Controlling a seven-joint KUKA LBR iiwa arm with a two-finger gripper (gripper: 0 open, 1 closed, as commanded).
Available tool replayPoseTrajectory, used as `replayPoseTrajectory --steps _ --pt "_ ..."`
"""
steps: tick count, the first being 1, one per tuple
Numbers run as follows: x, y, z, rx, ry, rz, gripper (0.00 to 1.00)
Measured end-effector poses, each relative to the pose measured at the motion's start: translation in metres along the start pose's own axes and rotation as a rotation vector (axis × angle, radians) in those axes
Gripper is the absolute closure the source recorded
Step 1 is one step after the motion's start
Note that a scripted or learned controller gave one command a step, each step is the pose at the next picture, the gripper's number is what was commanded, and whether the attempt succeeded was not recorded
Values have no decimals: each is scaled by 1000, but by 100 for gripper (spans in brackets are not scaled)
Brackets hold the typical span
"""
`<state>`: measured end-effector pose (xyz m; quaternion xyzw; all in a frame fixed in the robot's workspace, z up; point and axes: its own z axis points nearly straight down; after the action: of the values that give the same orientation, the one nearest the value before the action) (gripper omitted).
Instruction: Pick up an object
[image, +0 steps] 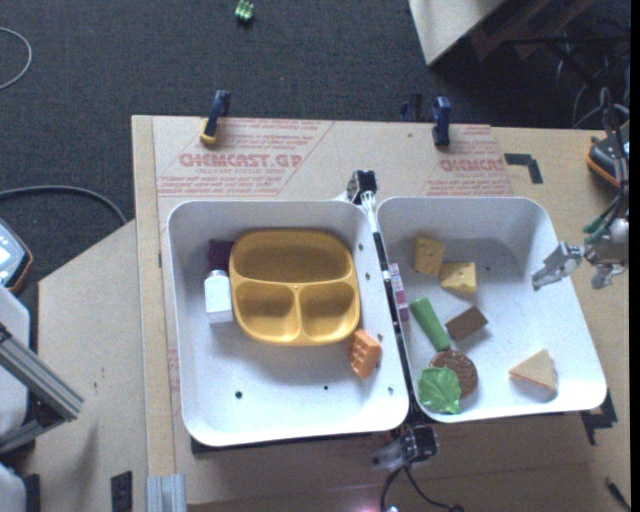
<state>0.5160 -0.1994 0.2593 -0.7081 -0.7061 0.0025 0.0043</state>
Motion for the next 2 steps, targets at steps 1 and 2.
replayPoseTrajectory --steps 1,2 --pt "0 2 -5 -9 -3 -3 0" --pt "-3 -1 39 -4 0 -2 0"
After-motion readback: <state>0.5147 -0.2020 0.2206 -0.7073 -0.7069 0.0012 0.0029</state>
